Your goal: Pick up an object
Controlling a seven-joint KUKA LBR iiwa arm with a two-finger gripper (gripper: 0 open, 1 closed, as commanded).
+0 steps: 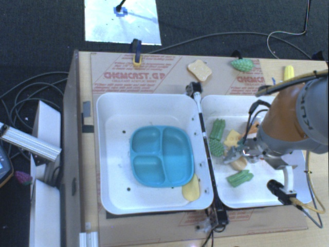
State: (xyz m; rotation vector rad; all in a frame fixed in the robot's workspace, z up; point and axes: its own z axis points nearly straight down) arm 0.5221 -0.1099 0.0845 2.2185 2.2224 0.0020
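Dark carpet with loose cables surrounds the table [169, 68], whose cardboard top carries two white bins. On the left bin [110, 138] rest a blue divided tray [160, 156] and, at its lower right corner, a yellow piece [191, 190]. Over the right bin [221, 197] the arm reaches in; its end effector [240, 152] sits low among the toys, and whether it is spread or pinching cannot be told. A pale yellow block [233, 137] lies just above it, a tan piece [238, 164] just below, touching or nearly so. Green ridged pieces lie left [217, 130] and below [239, 178]. A bread slice [199, 70] lies beyond the bins.
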